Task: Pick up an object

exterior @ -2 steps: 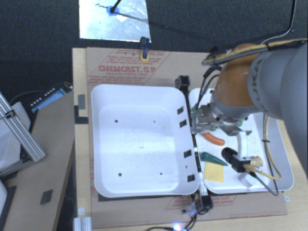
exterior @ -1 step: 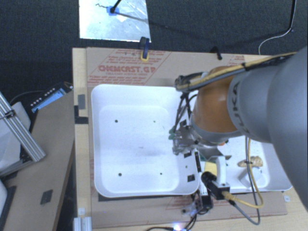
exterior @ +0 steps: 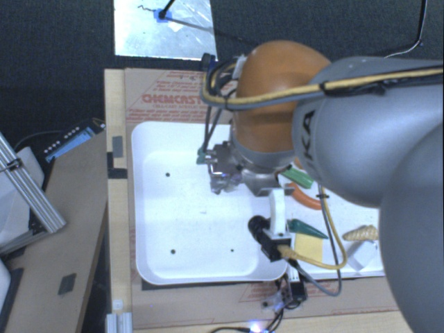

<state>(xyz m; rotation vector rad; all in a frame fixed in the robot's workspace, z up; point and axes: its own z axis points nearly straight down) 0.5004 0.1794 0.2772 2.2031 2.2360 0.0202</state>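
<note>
My gripper (exterior: 223, 175) hangs over the back right part of the left white bin (exterior: 159, 207), under the orange wrist band. Its grey metal body points down toward the bin floor, and I see nothing held under it. The right bin is mostly covered by the arm. In the strip of it that shows lie a green piece (exterior: 300, 177), an orange piece (exterior: 310, 200), a dark green wedge (exterior: 305, 227), a yellow block (exterior: 310, 248) and a tan twisted piece (exterior: 361, 234).
The big grey arm reaches in from the right and hides most of the right bin. A pale flat piece (exterior: 357, 257) lies near that bin's front edge. Cardboard (exterior: 166, 96) lies under the bins, and a metal rail (exterior: 28, 193) stands at the far left.
</note>
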